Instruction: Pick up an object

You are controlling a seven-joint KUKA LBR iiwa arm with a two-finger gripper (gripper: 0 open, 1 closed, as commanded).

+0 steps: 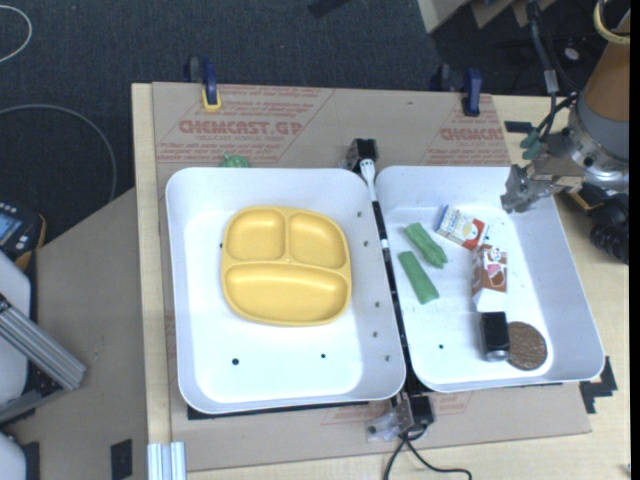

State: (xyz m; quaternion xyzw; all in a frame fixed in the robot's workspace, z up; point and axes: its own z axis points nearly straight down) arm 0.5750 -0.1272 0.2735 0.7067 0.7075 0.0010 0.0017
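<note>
Nearest, a brown cookie (526, 346) and black block (493, 334) lie at 5 o'clock in the right bin (570, 268). 2 green pods (422, 259) lie centre-left. At 1 o'clock the gripper (522, 190) hovers, grip state untellable. A yellow tray (286, 266) fills the left bin (200, 298).

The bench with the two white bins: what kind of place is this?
Probably a robotics lab or test workshop. The bins sit on a board held by clamps, a robot gripper hangs over toy food such as the yellow divided plate, and cables trail across the carpet.
</note>
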